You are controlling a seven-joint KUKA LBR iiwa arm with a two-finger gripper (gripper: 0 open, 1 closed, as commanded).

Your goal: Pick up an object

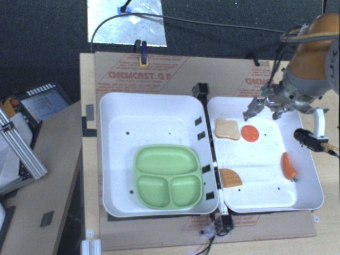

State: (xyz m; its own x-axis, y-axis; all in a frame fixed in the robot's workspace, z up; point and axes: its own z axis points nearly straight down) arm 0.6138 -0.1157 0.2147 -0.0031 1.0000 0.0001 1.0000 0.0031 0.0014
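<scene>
The right bin (305,195) holds a pale bread slice (227,129), a round red tomato slice (250,134), an orange carrot (288,166) near the right wall, and a brown crust piece (230,178) against the left wall. My gripper (264,112) hangs over the bin's far part, just above and behind the tomato slice. Its fingers are spread open with nothing between them. The grey arm with its orange band comes in from the upper right.
The left bin (122,116) carries a green three-compartment plate (167,175) in its near half. A black divider strip (207,142) runs between the bins. Cardboard (159,73) lies under both bins.
</scene>
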